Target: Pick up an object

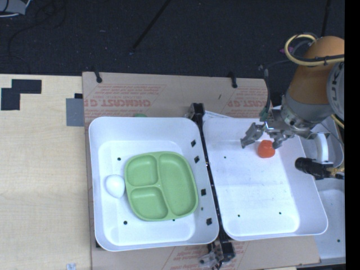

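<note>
1. Gripper (263,140) over the far part of the right bin (281,218), fingers spread apart, nothing clamped between them.
2. Far left of the gripper: white egg (115,185) in the left bin (107,134), touching the left edge of the green tray (161,185).
3. Tray has three compartments, lies flat, well apart from the gripper.
4. Just below the gripper: orange ball (266,149) on the right bin's floor, close under the right finger; contact unclear.
5. Right of the gripper: grey arm (304,114), orange band above the wrist.
</note>
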Motion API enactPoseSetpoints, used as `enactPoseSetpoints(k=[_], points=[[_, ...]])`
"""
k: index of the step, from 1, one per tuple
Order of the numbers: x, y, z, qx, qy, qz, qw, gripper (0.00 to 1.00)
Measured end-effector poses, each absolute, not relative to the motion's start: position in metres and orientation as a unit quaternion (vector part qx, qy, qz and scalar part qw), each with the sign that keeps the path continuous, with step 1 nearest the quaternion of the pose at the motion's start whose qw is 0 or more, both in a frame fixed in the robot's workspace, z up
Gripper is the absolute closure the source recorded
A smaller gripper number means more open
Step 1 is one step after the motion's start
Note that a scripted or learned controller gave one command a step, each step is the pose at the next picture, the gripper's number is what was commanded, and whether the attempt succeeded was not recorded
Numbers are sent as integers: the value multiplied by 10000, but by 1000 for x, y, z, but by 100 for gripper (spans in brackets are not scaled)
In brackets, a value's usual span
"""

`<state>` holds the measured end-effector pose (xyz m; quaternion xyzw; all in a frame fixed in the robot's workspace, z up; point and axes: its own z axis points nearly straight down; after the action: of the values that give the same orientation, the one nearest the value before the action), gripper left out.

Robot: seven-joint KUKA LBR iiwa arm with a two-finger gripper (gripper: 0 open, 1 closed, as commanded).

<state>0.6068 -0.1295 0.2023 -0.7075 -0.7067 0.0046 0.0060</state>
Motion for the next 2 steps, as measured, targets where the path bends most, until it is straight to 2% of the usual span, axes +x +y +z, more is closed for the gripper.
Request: enactPoseSetpoints(k=[1,2], points=[[610,-130,210,-7069,-7073,3,3,0],[613,-122,162,-7065,-7077,16,25,0]])
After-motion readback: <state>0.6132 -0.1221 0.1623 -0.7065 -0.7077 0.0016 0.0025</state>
